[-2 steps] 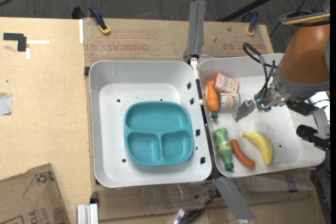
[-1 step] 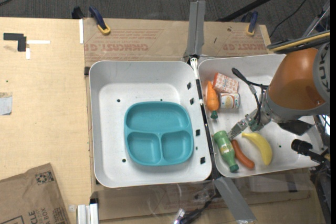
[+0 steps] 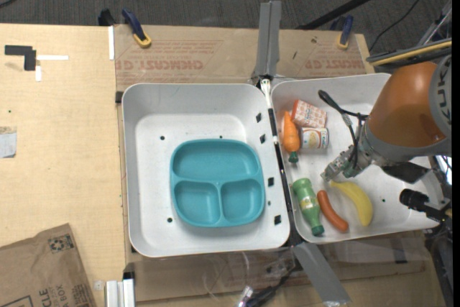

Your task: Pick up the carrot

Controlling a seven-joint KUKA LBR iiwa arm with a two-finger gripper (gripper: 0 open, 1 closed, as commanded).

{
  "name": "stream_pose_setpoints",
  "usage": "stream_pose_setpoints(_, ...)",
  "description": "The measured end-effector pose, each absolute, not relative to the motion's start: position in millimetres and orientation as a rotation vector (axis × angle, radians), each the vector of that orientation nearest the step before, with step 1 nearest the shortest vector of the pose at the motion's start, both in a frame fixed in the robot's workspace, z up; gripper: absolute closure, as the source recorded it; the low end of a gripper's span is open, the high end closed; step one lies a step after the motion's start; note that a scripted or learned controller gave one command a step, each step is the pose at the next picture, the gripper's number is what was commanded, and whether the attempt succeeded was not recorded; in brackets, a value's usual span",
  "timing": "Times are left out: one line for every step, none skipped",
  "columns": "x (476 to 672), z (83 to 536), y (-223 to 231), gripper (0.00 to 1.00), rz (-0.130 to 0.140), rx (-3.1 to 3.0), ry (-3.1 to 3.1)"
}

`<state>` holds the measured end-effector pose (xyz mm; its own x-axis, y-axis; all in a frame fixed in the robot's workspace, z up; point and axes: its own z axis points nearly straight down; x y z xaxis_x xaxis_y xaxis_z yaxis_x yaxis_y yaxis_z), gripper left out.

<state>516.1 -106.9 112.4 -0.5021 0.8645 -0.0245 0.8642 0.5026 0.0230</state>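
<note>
The carrot (image 3: 290, 131) is orange with a small green tip at its near end. It lies along the left wall of the right bin (image 3: 402, 225), close to the divider. My gripper (image 3: 338, 169) hangs over the middle of the right bin, to the right of the carrot and a little nearer the front, well apart from it. It sits just above the banana (image 3: 357, 201) and holds nothing that I can see. The grey arm with its orange band (image 3: 406, 111) comes in from the right.
A small can (image 3: 314, 138) and a red-and-white box (image 3: 309, 113) lie right beside the carrot. A green bottle (image 3: 307, 206) and a red sausage (image 3: 333, 211) rest at the bin's front. The left bin (image 3: 144, 154) holds a teal divided plate (image 3: 218, 182).
</note>
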Motion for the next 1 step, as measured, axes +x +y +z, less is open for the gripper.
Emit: stream_pose_setpoints(519.5, 191.1, -39.7, 1.0, -0.002, 2.151, 2.29)
